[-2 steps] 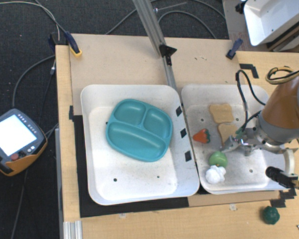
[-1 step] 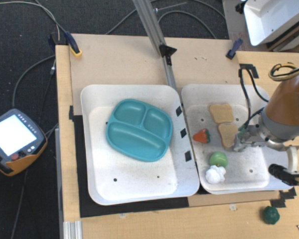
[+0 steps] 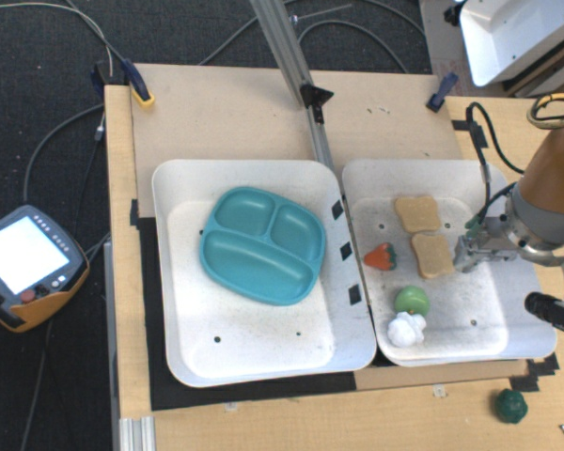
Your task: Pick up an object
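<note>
Pincer: metal pincer low over the right bin, at the end of the grey arm coming in from the right; its tip sits just beside the lower toast slice's right edge. Whether it is spread or closed cannot be told at this angle, and nothing is seen held in it.
Arm: orange band and grey wrist are cut off by the right edge; a black cable loops over it.
Right bin: shallow white bin holding five small things in its left half.
Toast: two tan toast-shaped pieces, upper toast slice and lower toast slice, near each other in the middle of the bin.
Strawberry: red strawberry toy with a green top, by the bin's left wall, left of the lower slice.
Green ball: round green ball below the toast, touching or just above the white lump.
White lump: crumpled white lump near the front left corner; its exact kind is hard to make out.
Left bin: white bin carrying a teal divided plate, tilted on the diagonal.
Counter: wooden counter; a dark green ball lies outside the bins at front right.
Floor: handheld screen pendant at far left, partly cut off.
</note>
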`<state>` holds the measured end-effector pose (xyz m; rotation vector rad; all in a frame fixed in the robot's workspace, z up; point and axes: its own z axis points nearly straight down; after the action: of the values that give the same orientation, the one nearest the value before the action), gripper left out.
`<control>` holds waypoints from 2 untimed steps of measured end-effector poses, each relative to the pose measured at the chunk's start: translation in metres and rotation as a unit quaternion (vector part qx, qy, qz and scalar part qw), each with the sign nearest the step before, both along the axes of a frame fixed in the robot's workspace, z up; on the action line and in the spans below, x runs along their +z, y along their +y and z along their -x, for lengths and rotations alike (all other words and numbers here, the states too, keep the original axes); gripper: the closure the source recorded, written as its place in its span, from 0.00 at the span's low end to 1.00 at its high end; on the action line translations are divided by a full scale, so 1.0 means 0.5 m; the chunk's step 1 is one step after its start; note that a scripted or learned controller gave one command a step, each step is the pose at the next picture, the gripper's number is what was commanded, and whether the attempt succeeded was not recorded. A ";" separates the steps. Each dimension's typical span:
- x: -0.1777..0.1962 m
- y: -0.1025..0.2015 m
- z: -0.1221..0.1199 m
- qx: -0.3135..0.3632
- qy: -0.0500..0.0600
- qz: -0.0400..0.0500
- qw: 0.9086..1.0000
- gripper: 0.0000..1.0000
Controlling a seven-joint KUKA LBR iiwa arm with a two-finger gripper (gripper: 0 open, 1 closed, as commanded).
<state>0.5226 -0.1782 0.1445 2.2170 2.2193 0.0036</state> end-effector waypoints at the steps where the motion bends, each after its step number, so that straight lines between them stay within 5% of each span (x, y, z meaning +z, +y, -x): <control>1: 0.094 0.005 0.012 0.000 0.000 0.000 1.000 1.00; 2: 0.203 0.004 0.008 0.000 -0.002 0.000 1.000 1.00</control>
<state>0.5184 -0.1760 0.2459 2.2140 2.2184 0.0059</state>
